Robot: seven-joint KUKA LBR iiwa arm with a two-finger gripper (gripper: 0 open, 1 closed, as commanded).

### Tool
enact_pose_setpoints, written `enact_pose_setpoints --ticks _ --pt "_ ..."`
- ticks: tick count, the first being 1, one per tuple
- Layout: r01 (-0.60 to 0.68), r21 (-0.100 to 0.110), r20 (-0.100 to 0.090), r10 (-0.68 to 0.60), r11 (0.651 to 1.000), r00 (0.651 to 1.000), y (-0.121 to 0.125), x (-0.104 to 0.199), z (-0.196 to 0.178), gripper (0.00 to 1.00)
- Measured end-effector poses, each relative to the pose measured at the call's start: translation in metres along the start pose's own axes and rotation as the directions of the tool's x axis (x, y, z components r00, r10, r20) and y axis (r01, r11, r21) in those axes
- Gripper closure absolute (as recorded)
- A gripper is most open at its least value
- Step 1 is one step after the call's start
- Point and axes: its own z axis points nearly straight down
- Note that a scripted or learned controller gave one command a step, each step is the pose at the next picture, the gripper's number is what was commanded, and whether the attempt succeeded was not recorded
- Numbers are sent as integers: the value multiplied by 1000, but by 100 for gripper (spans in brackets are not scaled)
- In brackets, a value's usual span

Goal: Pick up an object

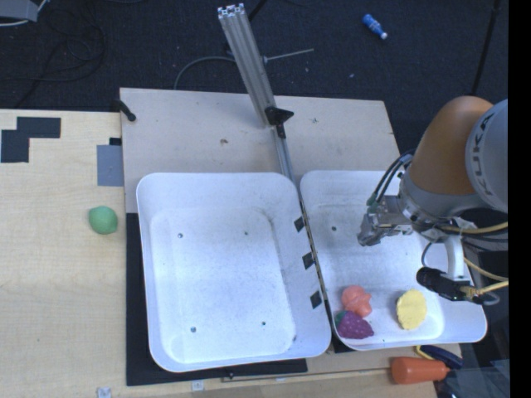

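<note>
Above the right shallow white plastic bin point(332, 193), the gripper point(371, 232) hangs; whether it is clenched cannot be told; a yellow lumpy toy point(411, 309) lies nearby.

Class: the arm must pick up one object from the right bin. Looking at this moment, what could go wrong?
1. The orange toy and purple toy touch, so the hand may catch both or knock one aside.
2. The yellow toy lies near the bin's front rim; a push could drive it against the wall.
</note>
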Motion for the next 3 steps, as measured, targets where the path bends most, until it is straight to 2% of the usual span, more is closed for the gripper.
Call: enact_pose_setpoints --ticks 1,2,3 --pt "-1 1 0 1 1000 1000 1 -1 -46 100" --pt "3 5 -1 -3 1000 1000 -6 48 -41 100" --pt "2 5 -1 -2 1000 1000 -26 96 -39 100"
